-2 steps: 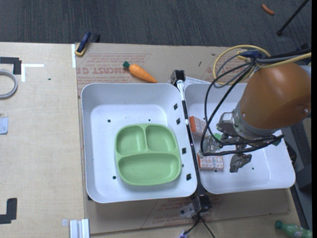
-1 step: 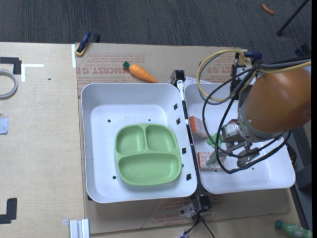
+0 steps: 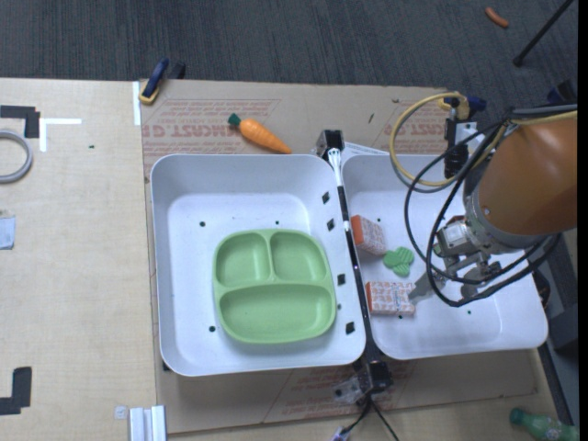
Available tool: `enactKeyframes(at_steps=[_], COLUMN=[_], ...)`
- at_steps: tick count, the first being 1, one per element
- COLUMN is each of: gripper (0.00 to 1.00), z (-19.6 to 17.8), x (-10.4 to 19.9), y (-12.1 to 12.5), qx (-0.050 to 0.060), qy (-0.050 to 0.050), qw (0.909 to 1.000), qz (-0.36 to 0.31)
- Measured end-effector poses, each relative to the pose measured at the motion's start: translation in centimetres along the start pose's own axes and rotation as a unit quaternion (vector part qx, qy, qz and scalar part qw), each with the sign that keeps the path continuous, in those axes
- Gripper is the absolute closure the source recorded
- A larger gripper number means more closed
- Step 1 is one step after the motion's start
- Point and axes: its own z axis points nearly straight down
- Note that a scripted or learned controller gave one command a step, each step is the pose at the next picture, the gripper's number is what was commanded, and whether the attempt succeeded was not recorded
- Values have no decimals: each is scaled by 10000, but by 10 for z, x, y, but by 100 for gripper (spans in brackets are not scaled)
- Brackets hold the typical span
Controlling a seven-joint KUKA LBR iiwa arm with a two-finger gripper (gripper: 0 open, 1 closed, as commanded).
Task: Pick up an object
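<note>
Lowest in the frame, we saw a small carton [image 3: 390, 298] printed in orange and white lying flat near the lower left corner of the right bin [image 3: 514, 333]. Just right of it the gripper [image 3: 424, 289] hung low over the bin floor, beneath the arm [image 3: 533, 177] with its orange band and looping cables; we could not tell how it was set. Slightly higher lay a small green leafy piece [image 3: 400, 262], and above that a second orange-and-white carton [image 3: 369, 234] close to the bin's left wall. In the left bin [image 3: 175, 274] sat a light green divided plate [image 3: 274, 286]. Farthest up, on the cardboard behind the bins, we noted a toy carrot [image 3: 260, 133].
</note>
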Motion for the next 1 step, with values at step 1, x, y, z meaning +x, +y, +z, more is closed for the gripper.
enactKeyframes(at_steps=[1], gripper=[0], z=[76], x=[15], y=[14], qx=[-22], qy=[-9], qw=[9833], qz=[-1817])
